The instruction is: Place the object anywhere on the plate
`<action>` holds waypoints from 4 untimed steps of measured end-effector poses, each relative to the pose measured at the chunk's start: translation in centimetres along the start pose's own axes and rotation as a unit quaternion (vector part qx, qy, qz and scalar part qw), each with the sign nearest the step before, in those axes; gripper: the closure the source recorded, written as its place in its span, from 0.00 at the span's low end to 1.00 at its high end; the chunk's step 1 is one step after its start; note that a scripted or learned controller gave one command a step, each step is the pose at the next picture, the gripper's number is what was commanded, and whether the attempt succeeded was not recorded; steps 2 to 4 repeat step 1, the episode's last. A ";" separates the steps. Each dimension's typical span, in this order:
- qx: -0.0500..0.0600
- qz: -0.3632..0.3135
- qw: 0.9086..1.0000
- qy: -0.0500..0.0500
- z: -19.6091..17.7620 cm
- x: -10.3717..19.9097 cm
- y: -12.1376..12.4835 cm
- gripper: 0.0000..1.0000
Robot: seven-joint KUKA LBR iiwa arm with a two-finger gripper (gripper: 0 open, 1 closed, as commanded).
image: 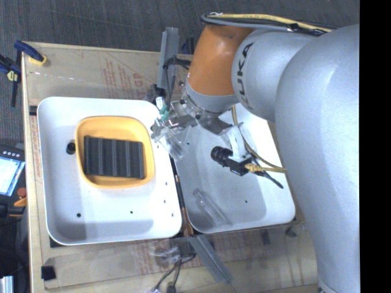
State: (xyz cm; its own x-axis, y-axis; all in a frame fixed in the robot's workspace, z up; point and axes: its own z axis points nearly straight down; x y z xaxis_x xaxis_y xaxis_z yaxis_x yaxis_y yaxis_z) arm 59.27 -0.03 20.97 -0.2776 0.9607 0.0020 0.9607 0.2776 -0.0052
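The grey arm [305, 102] with its orange band [217, 60] reaches in from three o'clock and hangs over the seam between the two white bins. Its gripper [166, 130] sits at about eleven o'clock of the right bin [244, 215], just over that bin's edge by the left bin [104, 218]; whether the claw is apart, together or clamped on anything cannot be told, since the parts there are clear and blurred. In the left bin lies the yellow plate [91, 130], holding a dark ribbed block [115, 157] that covers most of its middle. A small clear object [206, 203] lies on the floor of the right bin at about six o'clock of the gripper, apart from it and well apart from the plate. A black cylinder [221, 155] with a cable hangs off the wrist above the right bin.
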 end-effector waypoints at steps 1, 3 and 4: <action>0.000 0.000 1.000 0.000 0.0 0.0 0.0 0.00; 0.000 0.000 1.000 0.000 0.0 0.0 0.0 0.00; 0.000 0.000 1.000 0.000 0.0 0.0 0.0 0.00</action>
